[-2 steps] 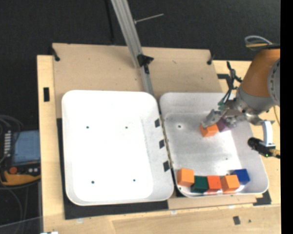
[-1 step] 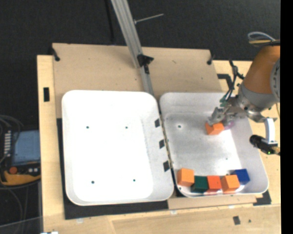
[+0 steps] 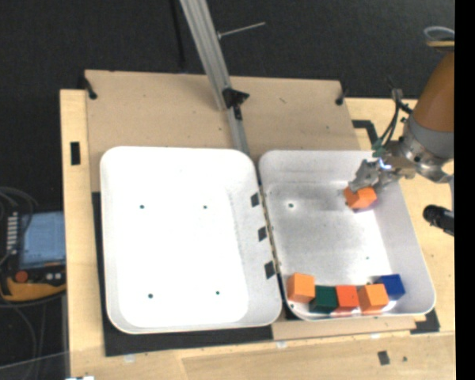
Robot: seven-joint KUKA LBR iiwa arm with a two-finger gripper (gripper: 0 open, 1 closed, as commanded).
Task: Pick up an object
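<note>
The arm [image 3: 435,109] enters from the right edge of the view, where most of it is cut off, and its claw [image 3: 370,182] sits over the upper right part of the right bin [image 3: 324,236]. An orange block [image 3: 361,198] is directly at the claw tips, tilted and clear of the other blocks; whether it is pinched between the fingers or merely touched cannot be told, since the tips are small and blurred. The remaining objects lie in a row against the right bin's near wall — an orange block [image 3: 302,286], a green block [image 3: 325,298], a second orange block [image 3: 347,297], a third orange block [image 3: 373,297] and a blue block [image 3: 392,285], each touching or just beside its neighbour. The middle of the right bin floor is open, as is the whole floor of the left bin [image 3: 182,236]. The two bins meet along their inner walls, with small dark clips on that seam. A slanted metal rail [image 3: 210,46] crosses the far edge of the worktop [image 3: 285,101]. A blue device [image 3: 41,237] with cables lies off the worktop's left side, partly cut off. No legible writing is visible.
</note>
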